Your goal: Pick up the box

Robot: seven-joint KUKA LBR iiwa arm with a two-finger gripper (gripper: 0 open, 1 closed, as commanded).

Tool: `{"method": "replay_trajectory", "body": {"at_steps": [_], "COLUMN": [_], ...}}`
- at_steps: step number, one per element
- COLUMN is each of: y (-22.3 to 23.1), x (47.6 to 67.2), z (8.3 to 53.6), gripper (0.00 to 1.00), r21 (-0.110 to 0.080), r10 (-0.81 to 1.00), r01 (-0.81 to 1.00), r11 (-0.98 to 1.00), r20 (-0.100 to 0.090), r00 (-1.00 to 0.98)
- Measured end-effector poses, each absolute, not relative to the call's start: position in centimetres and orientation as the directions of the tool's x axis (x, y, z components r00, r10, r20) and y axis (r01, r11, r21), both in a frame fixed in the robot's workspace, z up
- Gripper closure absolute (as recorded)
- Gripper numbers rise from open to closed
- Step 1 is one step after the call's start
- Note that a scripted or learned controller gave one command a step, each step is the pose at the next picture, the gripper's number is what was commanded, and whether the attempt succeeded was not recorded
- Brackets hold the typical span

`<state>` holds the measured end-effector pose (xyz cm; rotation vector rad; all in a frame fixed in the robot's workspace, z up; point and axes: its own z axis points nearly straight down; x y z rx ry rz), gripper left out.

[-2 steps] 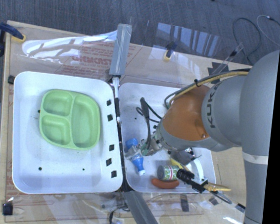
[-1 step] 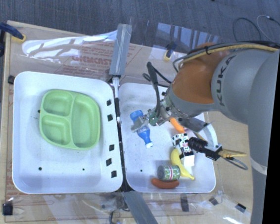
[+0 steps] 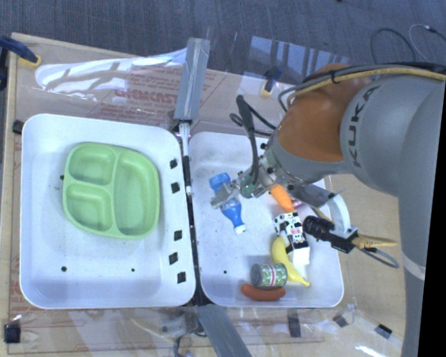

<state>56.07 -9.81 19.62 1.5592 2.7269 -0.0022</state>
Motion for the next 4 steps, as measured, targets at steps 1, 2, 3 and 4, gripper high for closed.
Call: {"method": "replay_trajectory", "body": {"at_steps": [1,2,3,4], "y": [-12.2,-7.1,-7.1,-13.7], "x": [62.0,60.7,60.7,63.6], "z": [9.1,21.3,21.2,19.4], "gripper": [1.0,1.0,0.0,0.0], "r21": [-0.002,-0.001,-0.003,-0.003], "r10": [0.981,0.993,0.993,1.0], "r01": [0.981,0.993,0.993,1.0], "r11": [0.195,0.12,0.12,0.017], "r20": [0.0,0.001,0.001,0.0], "r00": [-0.195,-0.12,-0.12,-0.017]}}
